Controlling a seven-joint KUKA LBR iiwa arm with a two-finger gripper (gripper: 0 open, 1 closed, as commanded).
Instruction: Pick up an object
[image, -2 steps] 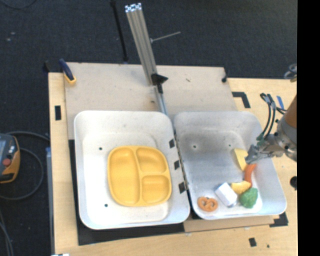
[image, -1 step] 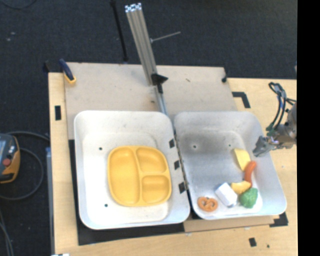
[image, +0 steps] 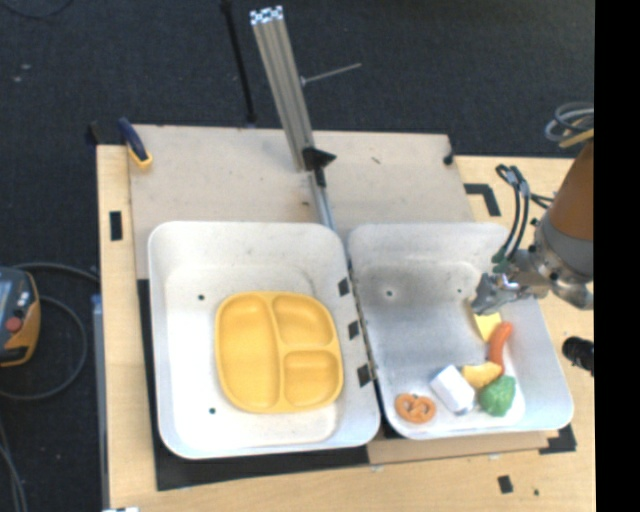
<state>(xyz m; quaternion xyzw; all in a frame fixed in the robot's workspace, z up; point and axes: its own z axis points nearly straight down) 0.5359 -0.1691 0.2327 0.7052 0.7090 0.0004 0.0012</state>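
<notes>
- The right bin (image: 400, 260) holds the pickable things, all crowded into its near right corner: a pretzel-shaped orange toy (image: 415, 407), a white block (image: 452, 389), a green piece (image: 498, 396), a yellow piece (image: 480, 374) and a toy carrot (image: 498, 341), with a pale yellow wedge (image: 487, 325) just above them along the right wall.
- They touch or nearly touch, so a clean grasp on any one looks awkward; the carrot and wedge sit on the cluster's far side, nearest the arm.
- The left bin (image: 180, 300) carries a yellow divided tray (image: 279, 351) at its centre, likely a drop target.
- The gripper (image: 494, 290) hangs over the right bin's right edge, just above the wedge, the wrist reaching in from beyond that edge.
- Whether its fingers are spread or closed I cannot tell; nothing is visibly held.
</notes>
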